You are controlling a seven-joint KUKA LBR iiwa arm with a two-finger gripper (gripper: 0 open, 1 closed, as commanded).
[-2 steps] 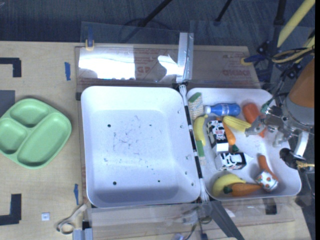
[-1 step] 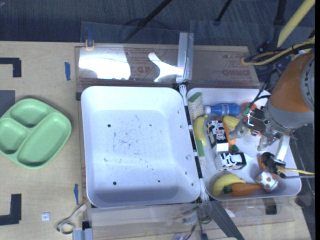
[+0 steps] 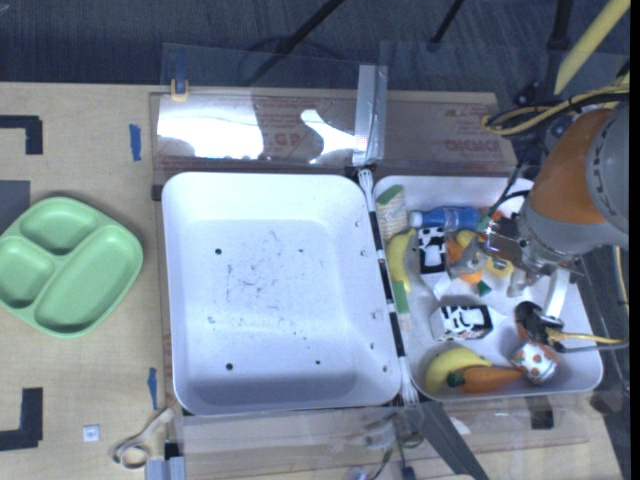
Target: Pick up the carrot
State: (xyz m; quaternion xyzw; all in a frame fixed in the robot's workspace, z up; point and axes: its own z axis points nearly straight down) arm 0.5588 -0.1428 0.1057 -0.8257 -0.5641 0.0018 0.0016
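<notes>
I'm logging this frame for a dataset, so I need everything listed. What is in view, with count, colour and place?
Left bin: one, white, centre of the bench.
Right bin: one, white, beside the left bin, holding the objects.
Carrot: one, orange, near front edge of right bin.
Bananas: two, yellow, one at the front beside the carrot, one along the bin's left wall.
Bottle: one, blue, lying at the back of right bin.
Black-and-white blocks: two, mid bin and further back.
Divided plate: one, green, left on the bench.
Arm: one, grey with orange band, over right bin.
Gripper: one, above right bin's right side, apart from the carrot.
</notes>
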